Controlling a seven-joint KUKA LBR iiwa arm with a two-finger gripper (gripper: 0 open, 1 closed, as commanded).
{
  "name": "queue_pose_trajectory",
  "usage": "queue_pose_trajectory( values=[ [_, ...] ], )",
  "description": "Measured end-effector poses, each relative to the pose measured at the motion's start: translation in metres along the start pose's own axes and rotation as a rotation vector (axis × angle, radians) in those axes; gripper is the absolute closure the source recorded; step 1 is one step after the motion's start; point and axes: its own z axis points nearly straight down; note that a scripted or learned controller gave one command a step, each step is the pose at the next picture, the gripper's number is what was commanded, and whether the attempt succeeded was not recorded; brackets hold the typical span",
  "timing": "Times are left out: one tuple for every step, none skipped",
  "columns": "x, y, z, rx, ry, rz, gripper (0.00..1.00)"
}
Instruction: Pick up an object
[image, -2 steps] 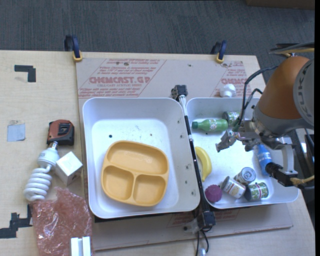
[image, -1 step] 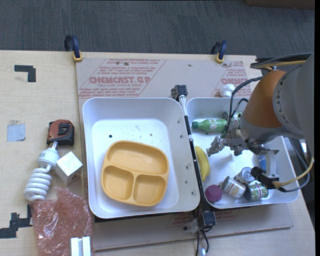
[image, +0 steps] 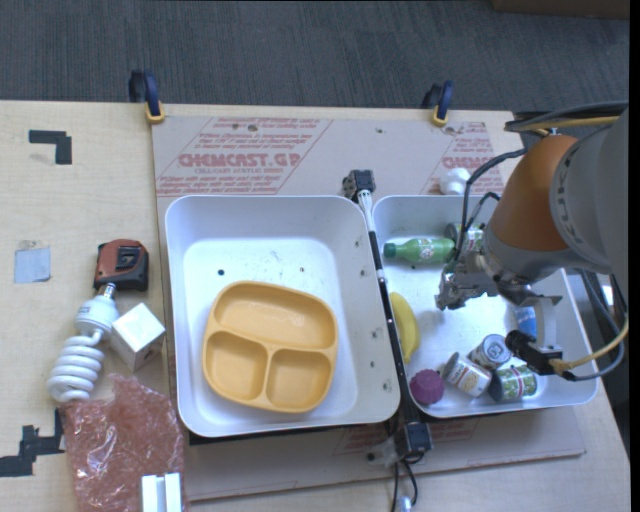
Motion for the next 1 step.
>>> queue_pose_trajectory(
  values=[
    [0.0000, 0.0000, 0.0000, 0.000, 0.000, 0.000, 0.00]
  ],
)
